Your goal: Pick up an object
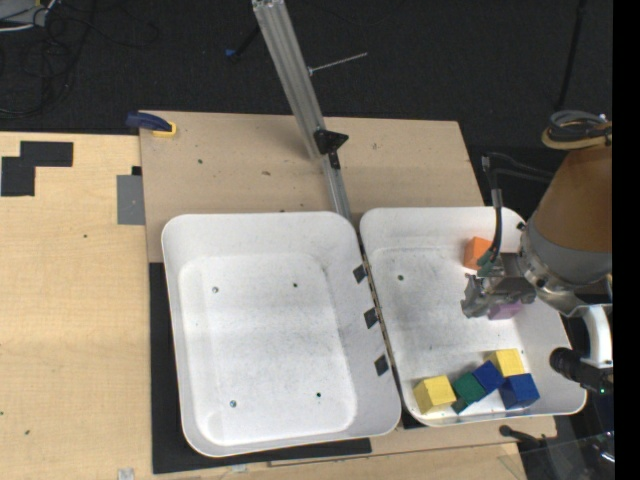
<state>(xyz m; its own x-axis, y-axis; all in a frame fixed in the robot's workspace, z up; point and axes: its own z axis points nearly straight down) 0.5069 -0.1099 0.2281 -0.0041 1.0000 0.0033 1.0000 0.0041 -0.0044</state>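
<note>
My gripper [487, 298] is low over the right part of the right bin [420, 268], reaching in from the right. An orange block [478, 250] lies just behind it, partly covered by the gripper body. A small purple piece [510, 309] shows right beside the gripper's near side; whether it is touched I cannot tell. Near the bin's front edge lie a yellow block [434, 392], a green block [467, 389], two blue blocks [488, 375] [519, 391] and a second yellow block [509, 361], close together.
The left bin [200, 258] sits beside the right one, with black clips [371, 317] along their shared edge. A slanted aluminium rail [295, 73] rises behind the bins. The arm's orange band [580, 203] hangs over the right bin's right rim.
</note>
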